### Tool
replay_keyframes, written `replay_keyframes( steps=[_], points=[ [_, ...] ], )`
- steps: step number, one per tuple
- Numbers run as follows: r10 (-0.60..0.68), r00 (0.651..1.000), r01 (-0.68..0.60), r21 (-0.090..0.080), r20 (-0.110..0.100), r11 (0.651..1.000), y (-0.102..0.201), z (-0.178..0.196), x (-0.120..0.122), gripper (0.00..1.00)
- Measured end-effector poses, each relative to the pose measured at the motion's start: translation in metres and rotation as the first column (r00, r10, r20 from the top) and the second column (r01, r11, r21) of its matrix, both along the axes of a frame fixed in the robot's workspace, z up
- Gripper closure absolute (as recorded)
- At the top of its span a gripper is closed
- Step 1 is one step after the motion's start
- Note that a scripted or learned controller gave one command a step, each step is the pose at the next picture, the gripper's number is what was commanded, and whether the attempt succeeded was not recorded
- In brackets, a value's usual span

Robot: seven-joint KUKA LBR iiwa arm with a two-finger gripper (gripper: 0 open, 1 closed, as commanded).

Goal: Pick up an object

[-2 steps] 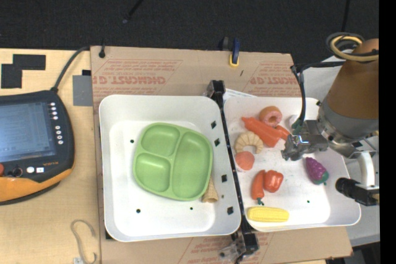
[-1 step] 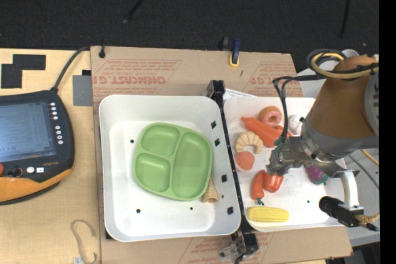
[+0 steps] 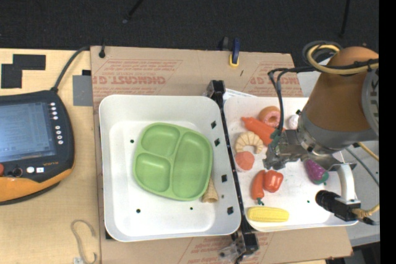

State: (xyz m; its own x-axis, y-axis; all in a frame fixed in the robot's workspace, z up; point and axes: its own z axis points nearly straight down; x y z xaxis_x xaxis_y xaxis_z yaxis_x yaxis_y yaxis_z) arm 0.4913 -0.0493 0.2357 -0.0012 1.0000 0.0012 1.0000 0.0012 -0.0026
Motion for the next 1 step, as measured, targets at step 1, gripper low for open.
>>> replay_keyframes(
  steps=[1],
  points=[
    [-0.001, 1.0, 0.001, -0.001, -0.003, 1.0, -0.0058, -0.0114, 0.0074, 1.0]
  ],
)
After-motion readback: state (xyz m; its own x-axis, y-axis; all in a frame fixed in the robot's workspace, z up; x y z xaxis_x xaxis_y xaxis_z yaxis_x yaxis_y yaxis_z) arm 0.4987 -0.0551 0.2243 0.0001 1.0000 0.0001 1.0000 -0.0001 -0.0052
